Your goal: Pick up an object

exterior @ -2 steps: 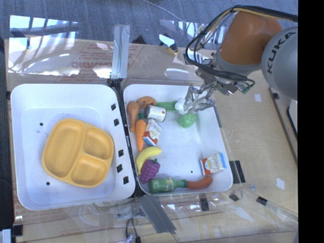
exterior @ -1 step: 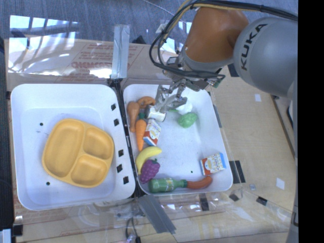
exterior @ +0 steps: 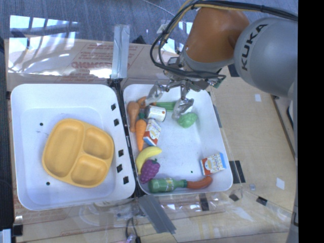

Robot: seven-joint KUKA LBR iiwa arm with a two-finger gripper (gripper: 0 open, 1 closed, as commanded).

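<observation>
Over the right bin [exterior: 218, 135], the end effector [exterior: 172, 101] hangs with fingers spread wide, holding nothing, above a small can [exterior: 156, 114] and green pepper [exterior: 187, 119]. Crowded toys could deflect a finger, spoiling the grasp.

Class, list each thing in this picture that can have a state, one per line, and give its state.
Tool: open, low over the right bin's far end, holding nothing.
Yellow divided plate: right side up in the left bin, compartments bare.
Green bottle: lying on its side.
Small can: lying on its side.
Juice carton: lying flat.
Banana: unpeeled, against the purple grapes.
</observation>
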